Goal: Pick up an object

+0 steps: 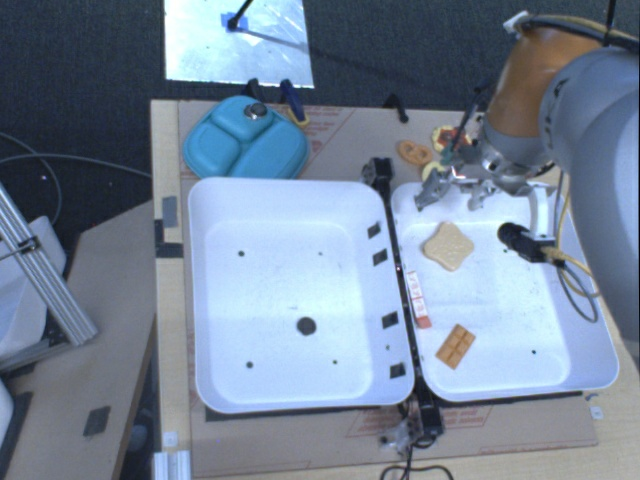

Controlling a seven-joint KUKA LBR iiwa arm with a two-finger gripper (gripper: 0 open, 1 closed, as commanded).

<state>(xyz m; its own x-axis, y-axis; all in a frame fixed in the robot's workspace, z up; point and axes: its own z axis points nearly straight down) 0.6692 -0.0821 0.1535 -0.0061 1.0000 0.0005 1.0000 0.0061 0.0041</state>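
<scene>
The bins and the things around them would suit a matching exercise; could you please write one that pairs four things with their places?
Things:
1. cracker
2. waffle piece
3. blue tray
4. dark disc

Places:
A. left bin
B. bench, behind the left bin
C. right bin, far half
D. right bin, near half

Pairs: 1-C, 2-D, 3-B, 4-A

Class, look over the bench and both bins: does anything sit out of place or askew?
Yes. A small orange piece and a yellow one lie on the bench behind the right bin, outside both bins. A blue sectioned tray sits tilted behind the left bin.
</scene>
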